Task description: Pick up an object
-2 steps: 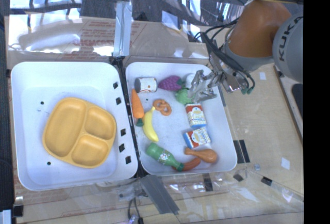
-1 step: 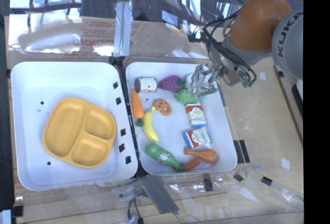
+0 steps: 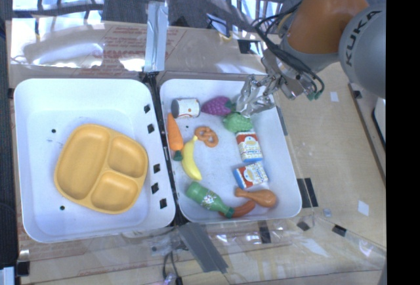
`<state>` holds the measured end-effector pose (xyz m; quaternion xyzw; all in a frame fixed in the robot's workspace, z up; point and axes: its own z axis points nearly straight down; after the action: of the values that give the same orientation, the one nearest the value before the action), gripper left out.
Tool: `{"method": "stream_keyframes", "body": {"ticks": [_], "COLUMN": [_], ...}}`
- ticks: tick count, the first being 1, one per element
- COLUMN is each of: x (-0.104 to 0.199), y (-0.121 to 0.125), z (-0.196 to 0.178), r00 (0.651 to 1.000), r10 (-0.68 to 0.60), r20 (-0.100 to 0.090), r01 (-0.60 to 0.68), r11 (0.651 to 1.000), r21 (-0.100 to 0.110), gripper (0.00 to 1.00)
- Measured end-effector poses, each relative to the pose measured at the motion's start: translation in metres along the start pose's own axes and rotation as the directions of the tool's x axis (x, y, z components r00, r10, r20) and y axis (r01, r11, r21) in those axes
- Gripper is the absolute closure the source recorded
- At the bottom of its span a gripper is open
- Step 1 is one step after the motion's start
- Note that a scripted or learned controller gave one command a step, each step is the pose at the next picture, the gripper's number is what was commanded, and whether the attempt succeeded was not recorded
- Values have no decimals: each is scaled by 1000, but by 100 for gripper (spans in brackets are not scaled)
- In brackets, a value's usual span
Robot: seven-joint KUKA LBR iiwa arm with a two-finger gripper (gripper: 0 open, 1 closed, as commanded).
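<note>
Two shallow white bins sit side by side. Nearest in the right bin (image 3: 287,175) lie a green toy bottle (image 3: 207,199) and a brown drumstick (image 3: 257,197), then a blue-and-white carton (image 3: 251,175), a yellow banana (image 3: 190,159), a red-labelled white can (image 3: 248,146), a small pretzel (image 3: 207,136) and an orange carrot (image 3: 174,133). Farther back are a green broccoli piece (image 3: 237,122), purple grapes (image 3: 217,106) and a white cylinder (image 3: 186,108). The left bin (image 3: 33,100) holds a yellow divided plate (image 3: 100,167). The metal gripper (image 3: 252,101) hangs just above the broccoli; its jaw position cannot be told, apparently gripping nothing.
</note>
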<state>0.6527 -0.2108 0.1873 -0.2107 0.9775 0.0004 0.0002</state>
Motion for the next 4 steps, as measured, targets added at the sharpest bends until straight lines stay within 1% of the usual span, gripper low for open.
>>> {"method": "stream_keyframes", "body": {"ticks": [1, 2, 3, 4], "x": [-6, -13, -6, -6], "y": [0, 15, 0, 0], "z": [-12, -47, -34, -15], "r00": [973, 999, 966, 863], "r10": [-229, -45, -259, -505], "r20": [1, 2, 1, -1], "r01": [229, 45, 259, 505], "r11": [973, 999, 966, 863], "r21": [0, 1, 0, -4], "gripper": [100, 100, 100, 100]}}
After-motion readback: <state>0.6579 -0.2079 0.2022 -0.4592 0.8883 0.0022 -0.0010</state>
